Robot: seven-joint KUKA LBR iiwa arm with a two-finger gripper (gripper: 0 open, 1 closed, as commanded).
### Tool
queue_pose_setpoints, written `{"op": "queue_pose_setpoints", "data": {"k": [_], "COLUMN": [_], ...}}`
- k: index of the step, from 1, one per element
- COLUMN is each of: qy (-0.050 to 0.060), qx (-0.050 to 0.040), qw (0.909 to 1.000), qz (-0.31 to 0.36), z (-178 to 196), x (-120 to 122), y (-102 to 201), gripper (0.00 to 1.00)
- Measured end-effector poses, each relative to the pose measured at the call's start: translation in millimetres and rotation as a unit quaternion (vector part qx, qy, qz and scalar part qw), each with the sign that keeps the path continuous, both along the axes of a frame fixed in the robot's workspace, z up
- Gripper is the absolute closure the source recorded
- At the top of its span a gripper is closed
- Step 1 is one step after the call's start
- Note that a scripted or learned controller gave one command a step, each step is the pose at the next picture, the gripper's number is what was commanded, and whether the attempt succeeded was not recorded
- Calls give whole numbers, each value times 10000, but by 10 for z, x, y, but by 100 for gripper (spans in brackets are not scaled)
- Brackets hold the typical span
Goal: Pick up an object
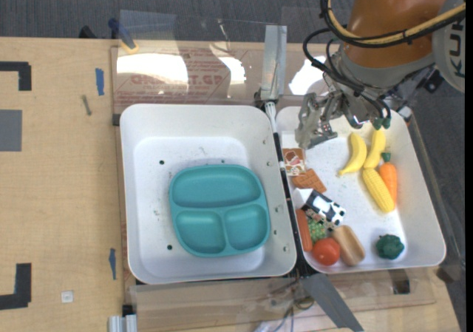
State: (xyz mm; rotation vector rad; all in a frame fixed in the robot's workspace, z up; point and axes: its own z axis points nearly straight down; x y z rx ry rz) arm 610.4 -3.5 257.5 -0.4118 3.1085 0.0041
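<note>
Gripper [319, 125] hangs over the back-left part of the right bin [432, 227], just behind the snack packets [299, 168]. Fingers look parted, nothing between them, so no grasp yet.

Step, as I read it: approach or target selection. Nothing is lifted; all items sit on the bin floor.

Candidates, placed against the banana [356, 154]:
- corn [378, 188]: just in front of the banana, nearly touching its tip
- carrot [389, 175]: right of the banana, against the corn
- a second yellow piece [377, 147]: right beside the banana, looks like another banana, can't be sure
- cow toy [325, 211]: in front and to the left, near the bin's left wall
- tomato [326, 251] and bread roll [349, 244]: well in front, touching each other
- broccoli [389, 246]: well in front, to the right, standing alone
- tray [219, 208]: far left, in the left bin [140, 131]

The banana is the closest item to the gripper, sitting to its right and slightly forward.

Next move, my call: shift right over the banana, align the fingers across its narrow width, descend, close. Risk: the yellow piece and corn crowd it, so a finger may land on a neighbour. The broccoli is the cleaner pick, isolated, but needs a longer traverse. The packets lie flat and are probably hard to pinch.
</note>
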Motion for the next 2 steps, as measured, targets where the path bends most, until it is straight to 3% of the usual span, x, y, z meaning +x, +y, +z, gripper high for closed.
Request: {"op": "queue_pose_setpoints", "data": {"k": [1,2], "qy": [-30,-8], "qx": [4,2], "qw": [10000,9999], "qz": [-22,128], "z": [88,261], "x": [24,-72], "y": [-13,759], "gripper": [100,100]}}
